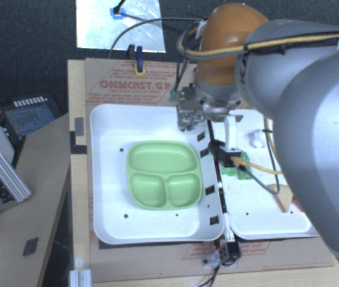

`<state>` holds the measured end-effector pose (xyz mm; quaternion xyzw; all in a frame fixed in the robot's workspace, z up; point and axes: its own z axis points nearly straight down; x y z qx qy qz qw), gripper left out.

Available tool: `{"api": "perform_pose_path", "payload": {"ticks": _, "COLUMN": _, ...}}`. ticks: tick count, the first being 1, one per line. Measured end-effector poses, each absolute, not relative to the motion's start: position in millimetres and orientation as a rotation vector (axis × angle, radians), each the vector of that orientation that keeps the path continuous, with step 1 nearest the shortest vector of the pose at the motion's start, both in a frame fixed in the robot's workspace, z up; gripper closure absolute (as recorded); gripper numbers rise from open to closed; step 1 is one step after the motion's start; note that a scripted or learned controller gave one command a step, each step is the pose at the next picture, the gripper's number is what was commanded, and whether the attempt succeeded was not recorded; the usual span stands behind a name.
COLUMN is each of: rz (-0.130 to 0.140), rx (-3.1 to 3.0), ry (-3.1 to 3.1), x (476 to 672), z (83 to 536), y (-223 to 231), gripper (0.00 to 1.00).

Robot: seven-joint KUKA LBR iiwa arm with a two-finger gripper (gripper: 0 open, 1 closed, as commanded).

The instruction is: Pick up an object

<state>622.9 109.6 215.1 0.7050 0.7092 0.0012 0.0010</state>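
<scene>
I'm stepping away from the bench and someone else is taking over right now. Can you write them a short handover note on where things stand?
Claw: above the upper right corner of the left bin, close to the divide between the two bins. Nothing is seen held by it.

Things: a green divided plate lies flat in the middle of the left bin, apart from the claw. The right bin holds a small green item near its left wall, a small white item further up, and a tan piece at its right, partly under the arm.

Done: no pick visible yet.

Left: grasp one object and lift it.
</scene>
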Motion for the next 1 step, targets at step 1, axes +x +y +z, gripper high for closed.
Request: {"api": "perform_pose_path", "payload": {"ticks": 1, "rz": 0.003, "rx": 2.214, "ry": 2.227, "x": 622.5, "z": 215.3, "y": 109.3, "gripper": 0.0}}
